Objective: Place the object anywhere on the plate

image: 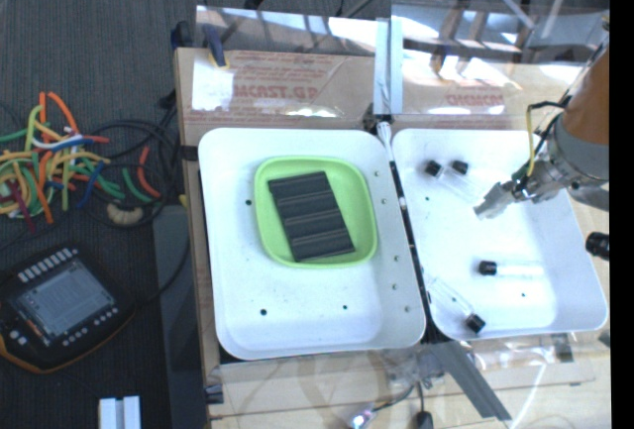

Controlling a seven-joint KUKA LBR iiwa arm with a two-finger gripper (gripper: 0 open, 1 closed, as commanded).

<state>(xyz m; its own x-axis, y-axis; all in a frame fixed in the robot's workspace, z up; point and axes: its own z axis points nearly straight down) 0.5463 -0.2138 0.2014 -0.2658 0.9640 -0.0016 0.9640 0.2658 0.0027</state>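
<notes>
Bright, slightly soft overhead view.
Glare is seen on the clear panels (297, 26) behind the washed-out white bins (297, 318).

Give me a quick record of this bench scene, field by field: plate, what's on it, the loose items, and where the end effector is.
plate: green plate, in the left bin
on plate: dark ridged block, lying flat
right bin: several small clear tubes with black caps, scattered
end effector: over the right bin, upper middle, pointing left
held item: none visible between the fingers
beside bench: bundle of coloured cables, handheld pendant
</notes>
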